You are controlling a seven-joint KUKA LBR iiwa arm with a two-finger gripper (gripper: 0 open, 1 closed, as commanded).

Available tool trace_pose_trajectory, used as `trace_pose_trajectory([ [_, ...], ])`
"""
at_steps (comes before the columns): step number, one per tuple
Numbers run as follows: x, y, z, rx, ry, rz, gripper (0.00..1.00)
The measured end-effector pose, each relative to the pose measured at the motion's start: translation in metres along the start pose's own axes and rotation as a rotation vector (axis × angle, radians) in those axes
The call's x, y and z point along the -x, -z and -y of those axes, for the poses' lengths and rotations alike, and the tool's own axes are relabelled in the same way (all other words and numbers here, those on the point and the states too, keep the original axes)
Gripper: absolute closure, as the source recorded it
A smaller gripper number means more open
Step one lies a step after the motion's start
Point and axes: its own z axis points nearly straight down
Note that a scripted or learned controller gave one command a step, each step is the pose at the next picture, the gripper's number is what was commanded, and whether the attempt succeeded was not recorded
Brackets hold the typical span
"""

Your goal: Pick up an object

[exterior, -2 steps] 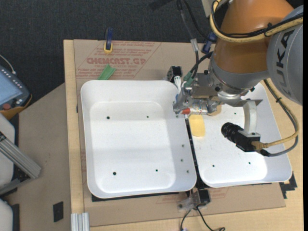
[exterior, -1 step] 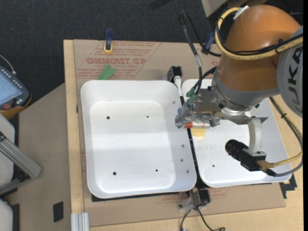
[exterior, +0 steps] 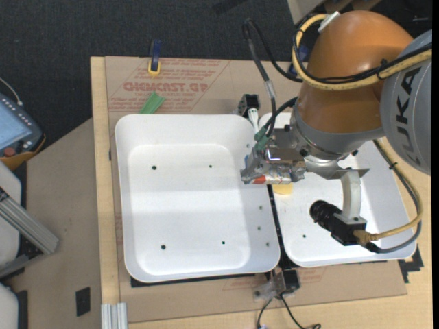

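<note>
The gripper (exterior: 271,173) hangs over the seam between the left bin (exterior: 137,204) and right bin (exterior: 391,184); a small yellow object (exterior: 284,189) lies just beneath it.

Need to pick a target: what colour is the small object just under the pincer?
Pale yellow: the small yellow object shows best in the camera view.

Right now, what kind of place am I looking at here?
Probably a robotics lab or test bench. A big grey and orange arm hangs over two white bins, which sit on a cardboard sheet with loose cables trailing round it.
</note>
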Motion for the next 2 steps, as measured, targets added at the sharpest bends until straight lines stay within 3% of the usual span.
trace_pose_trajectory([
  [1,-0.0263,0.0652,-0.0008,0.012,0.003,-0.003,1.0],
  [2,-0.0191,0.0647,-0.0005,0.007,-0.002,0.0,1.0],
])
